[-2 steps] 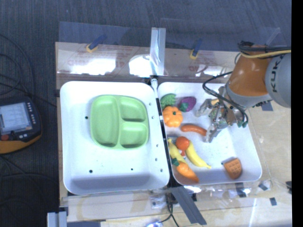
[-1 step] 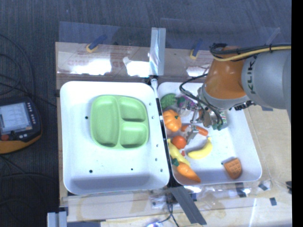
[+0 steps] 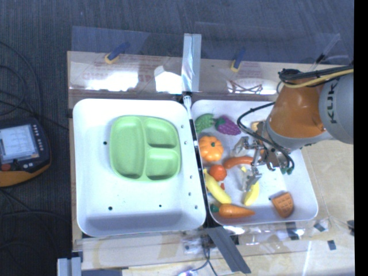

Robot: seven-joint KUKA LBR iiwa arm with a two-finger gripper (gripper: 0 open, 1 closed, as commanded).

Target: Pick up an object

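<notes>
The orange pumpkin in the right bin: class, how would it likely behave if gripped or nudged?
The pumpkin looks round and glossy, so it may roll or slip. It seems a hollow plastic toy, probably light and stiff. Crowded by the tomato and bin wall, it might jostle them.

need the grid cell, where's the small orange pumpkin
In the camera view, the small orange pumpkin sits in the right white bin, by the divider, above the red tomato.

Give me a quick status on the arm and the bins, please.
Gripper low in the right bin, over a yellow piece; grip unclear. Carrot and pumpkin lie free. Green tray sits in the left bin.
</notes>
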